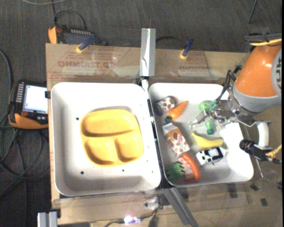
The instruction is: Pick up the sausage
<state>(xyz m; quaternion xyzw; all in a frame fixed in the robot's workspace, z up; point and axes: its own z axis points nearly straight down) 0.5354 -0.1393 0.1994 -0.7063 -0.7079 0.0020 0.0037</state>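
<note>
My gripper [209,120] hangs low over the middle of the right bin [236,171], reaching in from the right under the orange band [260,74]. It sits just above a yellow banana [207,140] and beside a green toy [208,107]. A small green piece shows right at the gripper. I cannot surely pick out the sausage. A short brownish cylinder [166,103] lies at the bin's back left, apart from the gripper. A reddish long thing with a green end [189,168] lies at the front.
The right bin also holds an orange carrot [178,109], a printed packet [176,142] and a black-and-white item [211,156]. The left bin [66,103] bears a yellow divided tray [112,135]. A ridge [152,126] separates the bins.
</note>
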